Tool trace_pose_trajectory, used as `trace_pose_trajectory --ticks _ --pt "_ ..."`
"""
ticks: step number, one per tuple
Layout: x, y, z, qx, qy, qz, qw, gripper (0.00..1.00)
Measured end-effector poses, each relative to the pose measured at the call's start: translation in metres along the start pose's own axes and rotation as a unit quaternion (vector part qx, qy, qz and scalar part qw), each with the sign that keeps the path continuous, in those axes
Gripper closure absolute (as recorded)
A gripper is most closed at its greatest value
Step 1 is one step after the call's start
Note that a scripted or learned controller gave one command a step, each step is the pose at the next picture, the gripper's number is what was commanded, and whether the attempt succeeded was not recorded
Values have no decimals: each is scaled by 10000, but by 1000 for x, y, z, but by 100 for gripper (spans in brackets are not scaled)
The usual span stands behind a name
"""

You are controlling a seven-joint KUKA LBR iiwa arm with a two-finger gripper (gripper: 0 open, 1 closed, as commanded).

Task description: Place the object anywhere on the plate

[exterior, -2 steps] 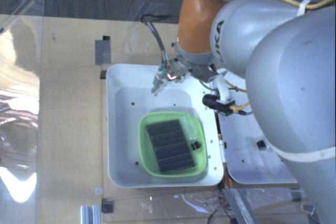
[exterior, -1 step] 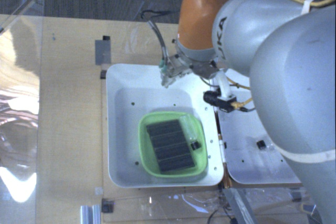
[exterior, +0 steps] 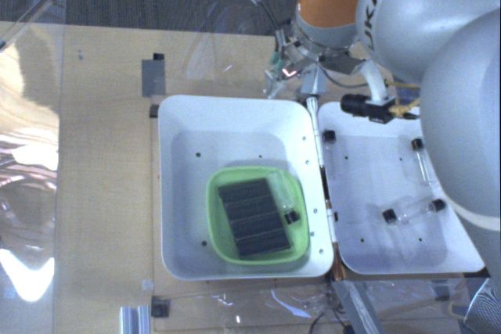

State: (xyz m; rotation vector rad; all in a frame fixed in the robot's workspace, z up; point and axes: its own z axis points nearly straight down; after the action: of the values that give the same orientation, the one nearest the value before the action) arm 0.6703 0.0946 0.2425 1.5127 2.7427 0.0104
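Observation:
A green plate [exterior: 254, 213] lies in the near part of the left bin [exterior: 184, 168]. On it rests a dark ribbed rectangular object [exterior: 253, 217], with a small black piece [exterior: 291, 217] at its right edge. My gripper [exterior: 296, 71] hangs over the far rim between the two bins, well away from the plate, under the orange wrist band. A clear tube with black ends [exterior: 412, 211] lies in the right bin [exterior: 368, 246].
A second thin clear piece [exterior: 423, 162] lies near the right bin's far right side. The big grey arm covers the upper right of the view. A small grey block [exterior: 153, 77] stands on the wooden bench beyond the left bin.

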Motion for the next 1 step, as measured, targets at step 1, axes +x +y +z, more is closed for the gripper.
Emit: trace_pose_trajectory --ticks 1 --pt "82 5 -83 -11 6 471 9989 100"
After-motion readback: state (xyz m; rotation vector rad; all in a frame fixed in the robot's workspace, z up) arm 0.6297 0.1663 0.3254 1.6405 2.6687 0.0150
